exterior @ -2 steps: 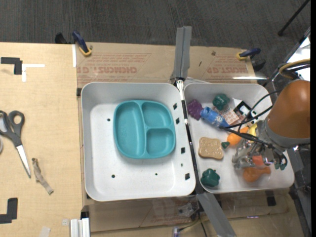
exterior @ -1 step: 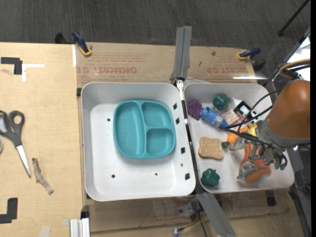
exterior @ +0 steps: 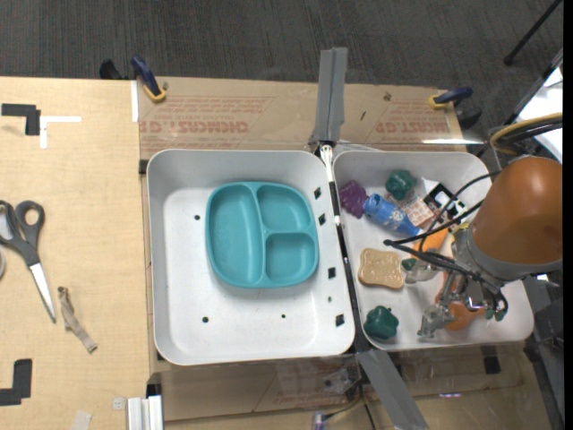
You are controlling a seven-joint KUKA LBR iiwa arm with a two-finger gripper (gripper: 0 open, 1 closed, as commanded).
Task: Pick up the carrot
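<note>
Two white bins look like smooth, moulded plastic with a soft sheen. In the left one lies a teal divided plate, also smooth plastic, slightly glossy. The counter has a pale, matt wood-grain face, and brown matt cardboard with printed letters sits behind the bins. Scissors on the counter have bright metal blades and dull grey handles. The arm's orange band is glossy and catches the light. The end effector appears to be bare metal, though it is small and blurred. The toast slice looks matt and grainy.
</note>
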